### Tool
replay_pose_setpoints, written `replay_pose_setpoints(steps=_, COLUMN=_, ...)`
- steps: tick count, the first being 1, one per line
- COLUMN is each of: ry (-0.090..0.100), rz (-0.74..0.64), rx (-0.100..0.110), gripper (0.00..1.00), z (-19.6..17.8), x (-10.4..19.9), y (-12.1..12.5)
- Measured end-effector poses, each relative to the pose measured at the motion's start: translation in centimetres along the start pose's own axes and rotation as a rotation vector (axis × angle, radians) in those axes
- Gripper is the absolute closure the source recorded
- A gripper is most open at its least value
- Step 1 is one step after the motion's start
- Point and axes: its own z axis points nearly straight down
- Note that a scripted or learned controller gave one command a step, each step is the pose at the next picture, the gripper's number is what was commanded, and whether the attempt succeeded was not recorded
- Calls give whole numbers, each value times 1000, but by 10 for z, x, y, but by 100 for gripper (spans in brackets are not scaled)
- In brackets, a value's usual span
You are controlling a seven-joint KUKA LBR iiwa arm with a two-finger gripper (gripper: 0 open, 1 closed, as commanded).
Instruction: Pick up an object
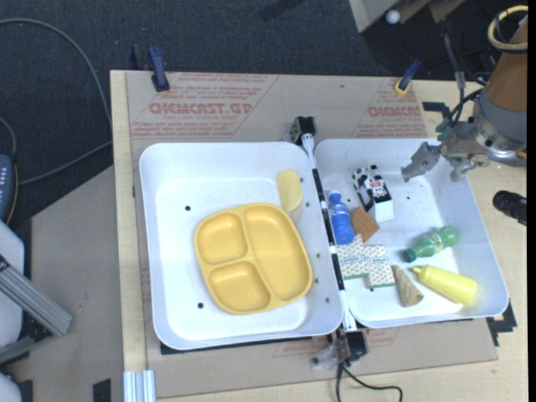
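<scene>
The claw [435, 162] hangs over the far right corner of the right bin [477, 216], fingers spread and nothing between them. Nearest to it is the black-and-white cow toy [371, 188], lying in the bin to the claw's left and slightly nearer the camera, its long axis running roughly front to back. The green bottle [433, 243] and yellow squeeze bottle [448, 282] lie farther toward the front. My call: a short move left and down suits the toy.

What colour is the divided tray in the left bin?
Yellow; the divided tray shows best in the camera view.
</scene>
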Motion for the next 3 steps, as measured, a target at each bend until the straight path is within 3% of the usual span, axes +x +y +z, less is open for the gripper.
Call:
replay_pose_setpoints(steps=1, ry=0, rz=-1, rx=-1, gripper=0, z=135, x=33, y=50)
replay_pose_setpoints(steps=2, ry=-1, rz=-2, rx=-3, gripper=100, z=124, x=33, y=51)
replay_pose_setpoints(steps=3, ry=0, rz=-1, rx=-2, gripper=100, z=34, x=105, y=50)
